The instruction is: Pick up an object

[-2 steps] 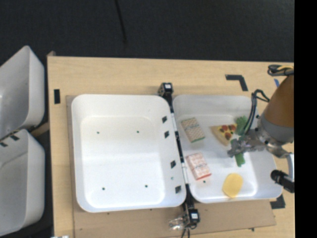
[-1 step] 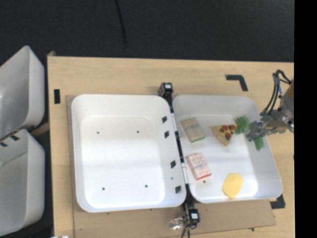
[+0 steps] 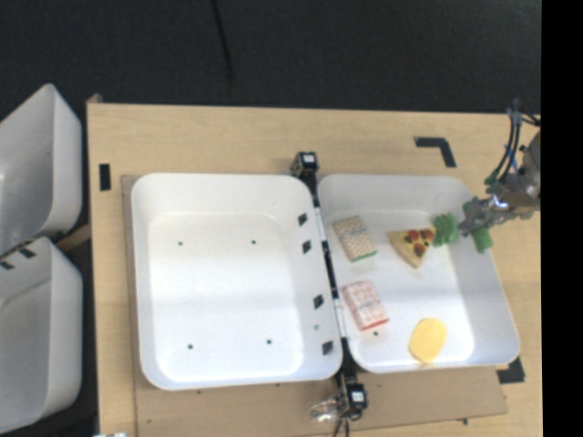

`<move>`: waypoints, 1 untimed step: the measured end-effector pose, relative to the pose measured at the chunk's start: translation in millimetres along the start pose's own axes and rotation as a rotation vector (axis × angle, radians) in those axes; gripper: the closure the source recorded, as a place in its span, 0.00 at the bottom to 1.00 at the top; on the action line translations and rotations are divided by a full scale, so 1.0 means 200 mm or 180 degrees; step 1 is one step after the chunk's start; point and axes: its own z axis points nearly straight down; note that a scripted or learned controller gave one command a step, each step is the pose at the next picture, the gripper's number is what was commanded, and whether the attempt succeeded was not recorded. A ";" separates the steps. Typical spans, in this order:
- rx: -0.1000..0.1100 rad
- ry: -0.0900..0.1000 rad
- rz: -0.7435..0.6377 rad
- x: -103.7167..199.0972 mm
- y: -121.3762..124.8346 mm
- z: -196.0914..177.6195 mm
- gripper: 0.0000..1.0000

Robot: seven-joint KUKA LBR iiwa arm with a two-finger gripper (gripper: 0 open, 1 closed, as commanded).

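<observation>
Claw (image 3: 466,228) low at right bin's (image 3: 483,335) far-right rim

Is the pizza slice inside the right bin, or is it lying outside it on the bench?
Inside. The pizza slice lies flat on the floor of the right bin, within its white rim, beside a green object.

At the right edge of the bench you see the gripper (image 3: 475,230): a small grey metal body with green-tipped fingers (image 3: 444,228). Thin dark cables (image 3: 506,157) loop above it, with a bluish strand among them.
</observation>
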 end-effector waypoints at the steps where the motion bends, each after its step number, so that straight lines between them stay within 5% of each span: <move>1: 0.0004 0.0009 -0.0015 0.39 0.14 -0.01 1.00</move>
